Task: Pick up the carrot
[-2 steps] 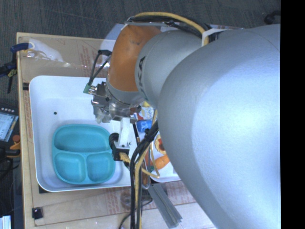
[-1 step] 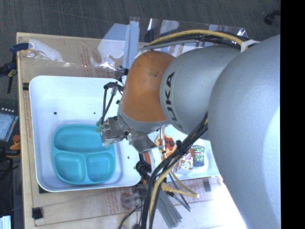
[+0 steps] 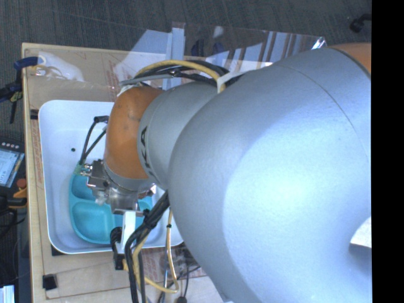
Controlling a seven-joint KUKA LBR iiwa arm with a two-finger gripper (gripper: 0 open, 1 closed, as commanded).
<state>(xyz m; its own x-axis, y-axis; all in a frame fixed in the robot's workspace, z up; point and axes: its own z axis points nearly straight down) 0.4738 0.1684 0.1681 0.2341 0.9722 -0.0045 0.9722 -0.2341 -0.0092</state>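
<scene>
- Grey, my arm fills the near right.
- My orange band hangs over the left white bin.
- Beneath it lies a teal dish.
- Carrot position unclear.
- Beyond, the wooden desk.

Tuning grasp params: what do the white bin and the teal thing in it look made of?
White bin: likely moulded plastic, smooth, semi-gloss; rounded corners, soft sheen. Teal object: probably plastic too, glossy, with bright highlights on its curved lobes; partly under the arm, so uncertain.
</scene>
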